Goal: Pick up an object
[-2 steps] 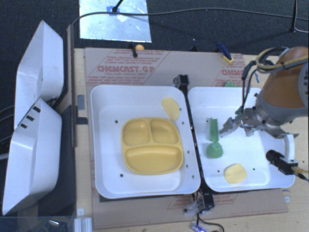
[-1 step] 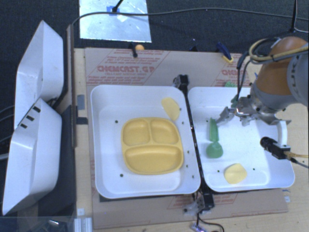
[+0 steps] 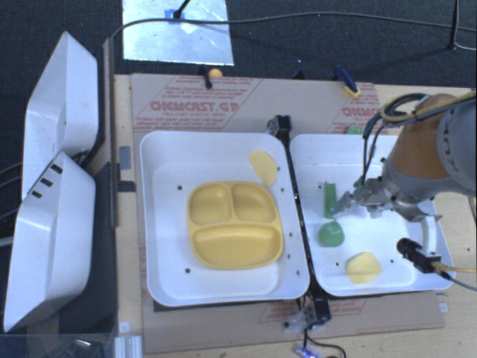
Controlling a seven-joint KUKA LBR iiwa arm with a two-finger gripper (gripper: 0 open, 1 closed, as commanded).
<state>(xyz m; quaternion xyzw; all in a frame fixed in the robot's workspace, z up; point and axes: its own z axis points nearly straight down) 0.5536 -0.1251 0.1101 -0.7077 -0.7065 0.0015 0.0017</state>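
My gripper (image 3: pixel 349 202) hangs in the right bin (image 3: pixel 387 148), at the frame's middle right; whether it is open I cannot tell. The green stick (image 3: pixel 329 199) lies just left — its long axis runs up-down.
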